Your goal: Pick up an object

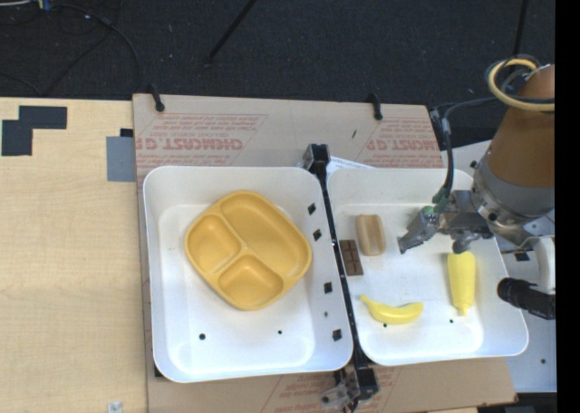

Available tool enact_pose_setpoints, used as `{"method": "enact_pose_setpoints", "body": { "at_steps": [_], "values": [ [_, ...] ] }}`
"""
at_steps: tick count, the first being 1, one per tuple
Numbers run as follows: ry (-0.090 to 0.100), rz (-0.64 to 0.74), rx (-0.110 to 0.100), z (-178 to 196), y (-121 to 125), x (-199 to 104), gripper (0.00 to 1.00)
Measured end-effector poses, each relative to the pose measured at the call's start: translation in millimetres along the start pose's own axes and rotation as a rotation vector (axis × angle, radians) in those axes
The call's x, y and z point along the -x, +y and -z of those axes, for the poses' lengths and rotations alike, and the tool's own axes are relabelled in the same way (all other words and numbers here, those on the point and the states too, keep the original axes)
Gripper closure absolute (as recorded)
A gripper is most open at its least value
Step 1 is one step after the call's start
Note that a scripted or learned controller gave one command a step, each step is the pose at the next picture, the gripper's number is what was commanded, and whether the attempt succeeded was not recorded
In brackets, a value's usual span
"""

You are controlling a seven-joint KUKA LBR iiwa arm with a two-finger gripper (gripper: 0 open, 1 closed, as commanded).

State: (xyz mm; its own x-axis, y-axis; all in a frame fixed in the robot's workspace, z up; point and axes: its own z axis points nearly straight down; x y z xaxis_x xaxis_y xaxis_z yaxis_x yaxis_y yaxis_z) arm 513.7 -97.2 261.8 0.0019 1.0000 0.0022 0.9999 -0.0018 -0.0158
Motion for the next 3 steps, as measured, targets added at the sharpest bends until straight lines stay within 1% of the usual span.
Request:
{"method": "enact_pose_setpoints", "body": {
  "at_steps": [1, 3],
  "values": [
    [-0.001, 0.002, 0.012, 6, 2, 0, 0.00],
    [0.000, 0.002, 0.007, -84, -1, -11, 0.00]
  ]
}}
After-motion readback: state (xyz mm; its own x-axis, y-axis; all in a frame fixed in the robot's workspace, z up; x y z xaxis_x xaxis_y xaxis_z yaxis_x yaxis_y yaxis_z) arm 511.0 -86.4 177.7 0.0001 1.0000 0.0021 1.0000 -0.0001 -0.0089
